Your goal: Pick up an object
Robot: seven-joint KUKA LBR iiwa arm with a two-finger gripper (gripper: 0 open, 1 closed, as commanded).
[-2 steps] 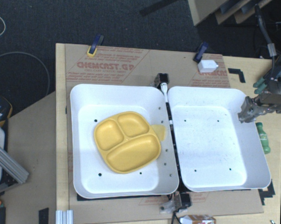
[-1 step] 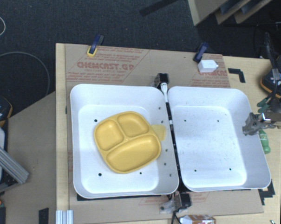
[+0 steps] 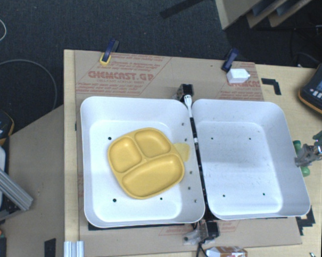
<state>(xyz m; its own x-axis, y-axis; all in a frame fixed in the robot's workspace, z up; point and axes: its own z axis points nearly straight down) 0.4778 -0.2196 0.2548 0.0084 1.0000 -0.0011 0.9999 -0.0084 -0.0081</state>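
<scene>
A yellow divided plate (image 3: 145, 162) with three compartments lies flat in the left white bin (image 3: 97, 122), slightly right of the bin's middle. A small pale yellow piece (image 3: 182, 150) pokes out from the plate's right rim, close to the bin's right wall; I cannot tell whether it is a separate object. The right white bin (image 3: 245, 161) sits alongside, sharing the central divide.
Both bins rest on a cardboard sheet (image 3: 153, 71) on the bench. Clamps (image 3: 108, 52) and a white block (image 3: 238, 76) sit at the sheet's far edge. A small grey and green fixture (image 3: 308, 154) stands by the right bin's right rim.
</scene>
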